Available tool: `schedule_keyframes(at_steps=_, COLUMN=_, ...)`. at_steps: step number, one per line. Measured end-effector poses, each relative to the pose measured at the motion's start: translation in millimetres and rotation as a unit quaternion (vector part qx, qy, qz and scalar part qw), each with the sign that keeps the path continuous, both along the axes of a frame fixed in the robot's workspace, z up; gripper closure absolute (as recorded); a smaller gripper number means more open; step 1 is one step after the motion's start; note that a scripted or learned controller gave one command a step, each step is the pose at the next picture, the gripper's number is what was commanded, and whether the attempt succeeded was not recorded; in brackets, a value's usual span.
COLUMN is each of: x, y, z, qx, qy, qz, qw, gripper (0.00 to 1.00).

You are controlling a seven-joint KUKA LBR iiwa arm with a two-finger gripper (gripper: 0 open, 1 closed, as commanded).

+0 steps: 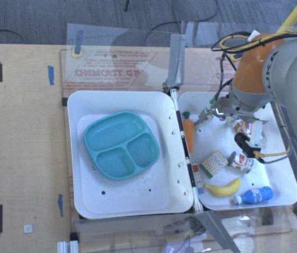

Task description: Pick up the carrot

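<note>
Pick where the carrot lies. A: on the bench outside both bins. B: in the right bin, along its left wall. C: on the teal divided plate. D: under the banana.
B: the carrot lies lengthwise against the right bin's left wall, apart from the banana.

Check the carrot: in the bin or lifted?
In the bin. The carrot lies flat on the right bin's floor by its left wall.

Grey arm [283, 67] from the right, wrist bent down, gripper [207, 115] perhaps pointing left.
</note>
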State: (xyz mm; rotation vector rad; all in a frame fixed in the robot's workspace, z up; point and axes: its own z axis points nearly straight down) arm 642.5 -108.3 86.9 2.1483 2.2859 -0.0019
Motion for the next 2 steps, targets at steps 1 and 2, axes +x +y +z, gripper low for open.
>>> schedule_keyframes(at_steps=1, x=1.7, y=-1.6, z=12.2, qx=-0.0011, qy=-0.003, qz=0.000, qw=1.0000, gripper=1.00)
schedule_keyframes(at_steps=2, x=-2.3, y=-16.1, z=17.8, qx=0.0015, qy=-0.001, qz=-0.084, qw=0.9964, gripper=1.00)
